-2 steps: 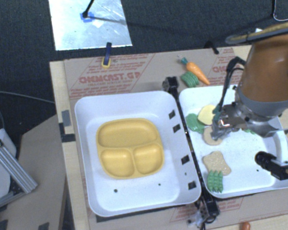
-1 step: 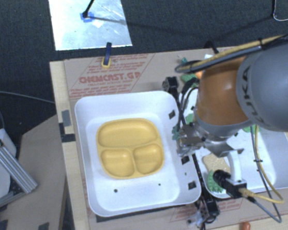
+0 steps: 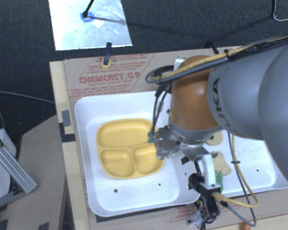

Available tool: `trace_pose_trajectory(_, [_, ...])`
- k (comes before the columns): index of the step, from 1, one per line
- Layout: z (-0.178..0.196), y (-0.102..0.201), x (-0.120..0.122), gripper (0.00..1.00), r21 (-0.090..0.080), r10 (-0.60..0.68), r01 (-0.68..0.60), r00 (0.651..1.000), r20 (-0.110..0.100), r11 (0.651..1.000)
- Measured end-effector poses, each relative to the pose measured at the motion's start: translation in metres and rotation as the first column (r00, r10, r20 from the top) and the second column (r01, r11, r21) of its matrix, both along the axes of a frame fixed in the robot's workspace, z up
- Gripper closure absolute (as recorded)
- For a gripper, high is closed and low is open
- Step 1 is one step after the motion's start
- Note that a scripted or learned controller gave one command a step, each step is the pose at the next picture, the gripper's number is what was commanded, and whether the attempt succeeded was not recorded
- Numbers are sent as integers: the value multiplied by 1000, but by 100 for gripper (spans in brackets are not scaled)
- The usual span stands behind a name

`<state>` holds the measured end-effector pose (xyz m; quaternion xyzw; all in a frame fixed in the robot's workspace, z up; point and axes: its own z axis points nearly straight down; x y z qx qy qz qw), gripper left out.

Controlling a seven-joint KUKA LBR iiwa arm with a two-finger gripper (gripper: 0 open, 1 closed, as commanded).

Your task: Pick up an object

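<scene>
Gripper [image 3: 157, 147] of the grey arm [image 3: 256, 98] hangs at the right edge of the left bin [image 3: 99, 195], touching a yellow divided plate [image 3: 124, 148]; its grasp cannot be told.

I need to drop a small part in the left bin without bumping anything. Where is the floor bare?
In the left bin, the floor is bare in front of the yellow divided plate, toward the near rim, and in a narrow strip behind it. It is crowded at the plate's right edge, where the arm hangs over the divide between bins.
</scene>
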<state>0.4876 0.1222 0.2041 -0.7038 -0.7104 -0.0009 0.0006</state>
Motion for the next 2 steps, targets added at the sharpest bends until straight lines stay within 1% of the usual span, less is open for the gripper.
trace_pose_trajectory(1, [-21,-70,60,100,-4,-13,13,1000,4,1000])
trace_pose_trajectory(2, [-20,-54,28,100,-1,-6,6,1000,-3,1000])
